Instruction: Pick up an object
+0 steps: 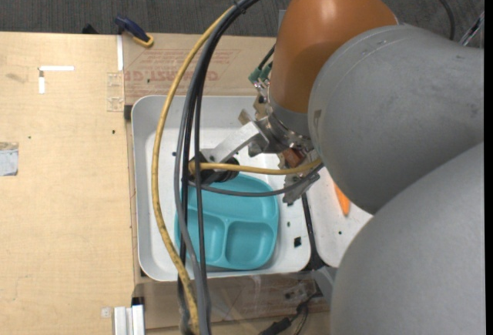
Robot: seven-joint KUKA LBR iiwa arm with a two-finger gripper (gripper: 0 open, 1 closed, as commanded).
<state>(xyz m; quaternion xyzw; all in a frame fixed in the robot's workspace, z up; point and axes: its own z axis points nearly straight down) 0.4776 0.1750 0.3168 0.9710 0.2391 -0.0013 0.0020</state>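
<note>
You see the arm (400, 110) coming in from the right, its orange band far above the left bin (146, 195). The hand (281, 152) hangs low over the far-right part of this bin, mostly hidden under the wrist, so you cannot tell if it is released or clenched. The obj. to pick, a teal divided tray (231, 226), lies flat in the near half of the left bin, compartments up, approx. just near-left of the hand. A small orange thing (343, 202) shows in the right bin (331, 237). A blue clamp (132, 29) lies on the counter (62, 172), far-left of the bins.
</note>
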